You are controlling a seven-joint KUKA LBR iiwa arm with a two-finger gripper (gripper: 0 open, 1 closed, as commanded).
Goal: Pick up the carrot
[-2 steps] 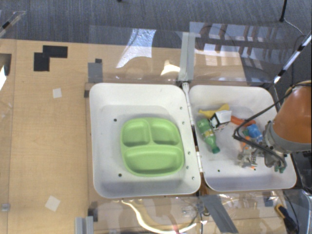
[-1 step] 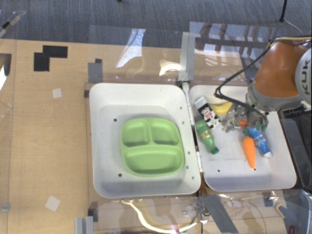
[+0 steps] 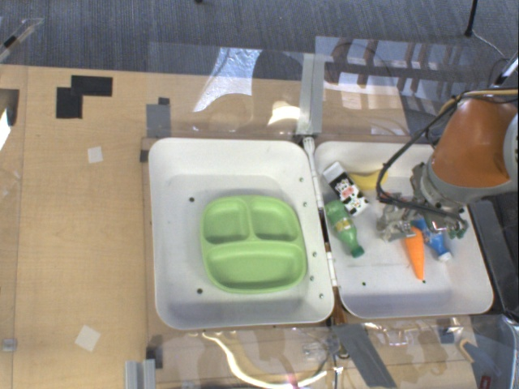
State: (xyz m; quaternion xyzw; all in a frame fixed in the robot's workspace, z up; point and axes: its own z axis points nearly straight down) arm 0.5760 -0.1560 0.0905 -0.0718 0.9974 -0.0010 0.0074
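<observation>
A: Entry, overhead camera. Where is the carrot (image 3: 415,257)?

B: In the right bin (image 3: 462,302), toward its right half, lying on the floor with the narrow tip toward the near edge. Its thick end sits just under the claw (image 3: 409,221).

A: Claw condition?

B: It hangs low over the bin, metal parts just above the carrot's top end. Whether it is spread or clenched I cannot tell (the wrist and cabling cover that part). Nothing is visibly lifted off the bin floor.

A: Arm?

B: The arm's orange band (image 3: 474,144) is over the bin's far right corner, reaching in from the right.

A: Neighbours?

B: A small blue-and-white item (image 3: 439,244) lies just beside the carrot on its right. A green bottle (image 3: 344,228) lies tilted near the bin's left wall, well apart from the carrot. A white carton with dark spots (image 3: 345,190) rests behind the bottle, and something yellow (image 3: 366,180) beyond it.

A: Left bin (image 3: 174,177)?

B: It holds a green divided tray (image 3: 251,243), flat and central. Both bins rest on the desk (image 3: 73,241).
</observation>
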